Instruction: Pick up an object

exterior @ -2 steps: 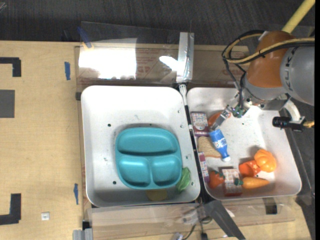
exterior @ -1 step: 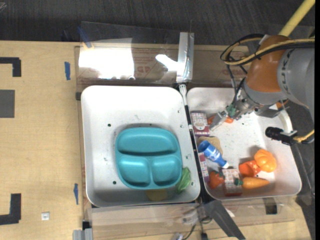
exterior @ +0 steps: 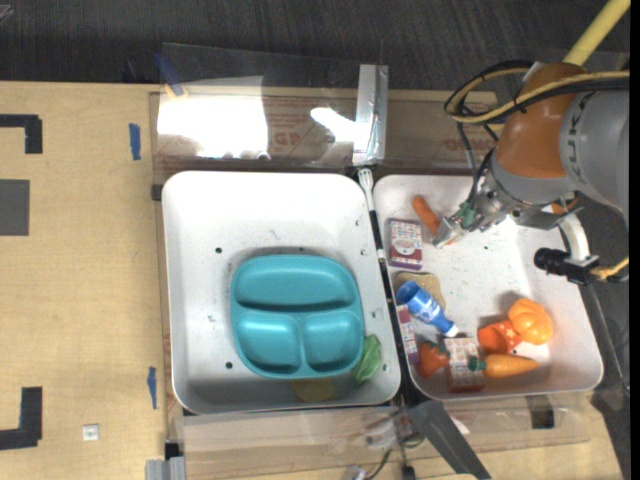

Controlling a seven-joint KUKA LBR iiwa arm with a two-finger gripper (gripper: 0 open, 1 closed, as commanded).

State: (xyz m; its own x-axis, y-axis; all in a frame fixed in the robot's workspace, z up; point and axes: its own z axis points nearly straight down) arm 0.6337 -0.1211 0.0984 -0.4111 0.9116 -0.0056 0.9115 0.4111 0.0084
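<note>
Hand (exterior: 452,230) hangs by the small carrot (exterior: 426,211); I cannot tell its grip. It might miss.

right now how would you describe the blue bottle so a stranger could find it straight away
Start at the right-hand white bin, the one the arm reaches into. Along its left wall, about halfway down, the blue bottle lies on its side, below a small maroon and white carton. It is the one bright blue thing there, with a white cap; its neighbours are orange or red.
</note>
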